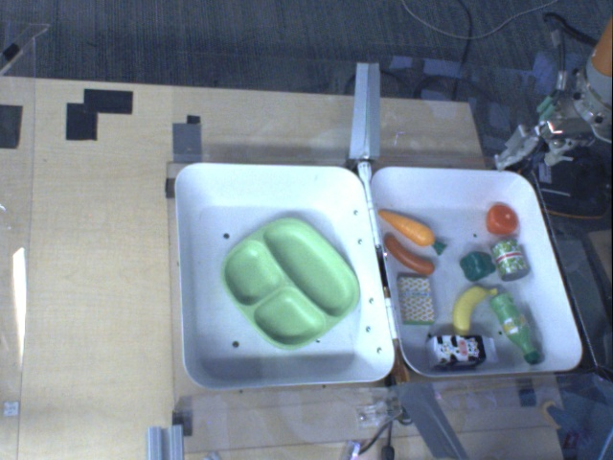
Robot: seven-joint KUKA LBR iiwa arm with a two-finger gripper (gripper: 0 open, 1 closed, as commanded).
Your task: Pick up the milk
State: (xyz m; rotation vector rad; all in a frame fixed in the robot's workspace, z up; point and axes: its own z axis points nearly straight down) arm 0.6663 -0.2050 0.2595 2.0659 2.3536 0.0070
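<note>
The milk [456, 350] is a small carton with black and white cow patches. It lies on its side near the front edge of the right bin [565, 286]. My gripper [536, 147] hangs beyond the right bin's far right corner, outside the bin and far from the milk. Nothing shows in it.
Around the milk in the right bin lie a banana [470, 306], a green bottle [517, 327], a checkered packet [416, 298], a sausage [409, 254], a carrot [408, 227], a tin [510, 259] and a tomato [501, 219]. A green divided plate [290, 281] sits in the left bin [201, 257].
</note>
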